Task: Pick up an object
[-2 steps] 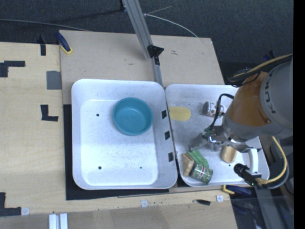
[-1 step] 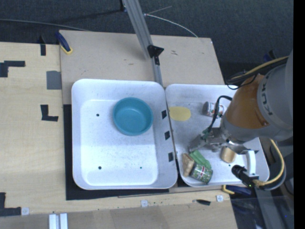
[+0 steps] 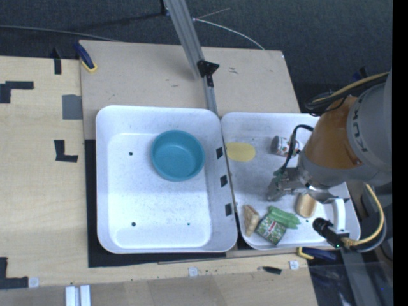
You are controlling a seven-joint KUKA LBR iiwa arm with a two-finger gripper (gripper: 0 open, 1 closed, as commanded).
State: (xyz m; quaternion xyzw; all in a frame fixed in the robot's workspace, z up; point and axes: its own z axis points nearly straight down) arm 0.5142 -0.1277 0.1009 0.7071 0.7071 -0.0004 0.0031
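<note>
While our two-finger gripper (image 3: 278, 187) hangs low in the right white bin (image 3: 255, 127), we cannot tell its state.
Just near it lies a green packet (image 3: 275, 224); a round blue bowl (image 3: 178, 155) sits left.

Grey arm (image 3: 376, 116) with orange band; black cable looping above metal hand (image 3: 278, 187).

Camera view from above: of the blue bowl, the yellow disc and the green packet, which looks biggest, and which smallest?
1. Blue bowl, in the left bin, clearly the largest.
2. Green packet and yellow disc, both in the right bin, look too alike to rank.
</note>
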